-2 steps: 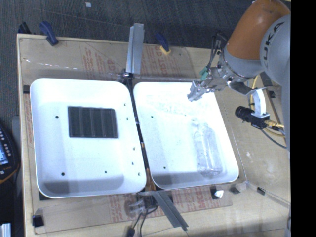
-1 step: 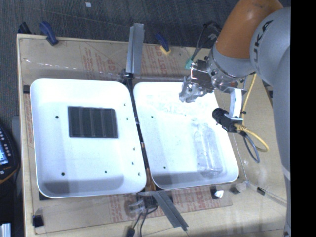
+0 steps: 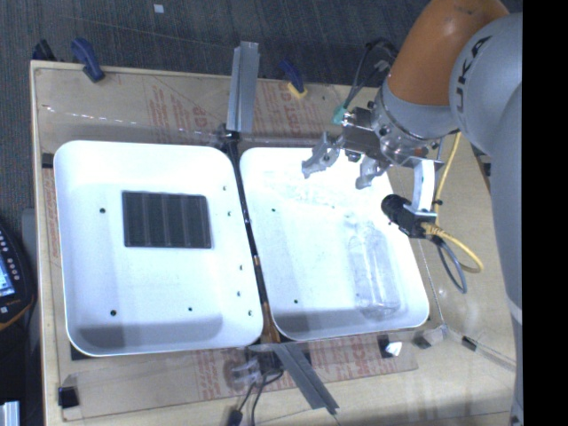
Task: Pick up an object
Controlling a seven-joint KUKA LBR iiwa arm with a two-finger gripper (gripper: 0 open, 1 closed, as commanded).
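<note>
A clear plastic bottle lies lengthwise in the right bin, near its right wall. A dark ribbed rectangular block lies flat in the left bin. My gripper hangs over the back of the right bin, above and behind the bottle and apart from it. Its two fingers are spread open with nothing between them.
A metal divider bar stands upright at the back between the bins. Blue clamps hold the board at the back edge. A yellow cable loops beside the right bin's right wall.
</note>
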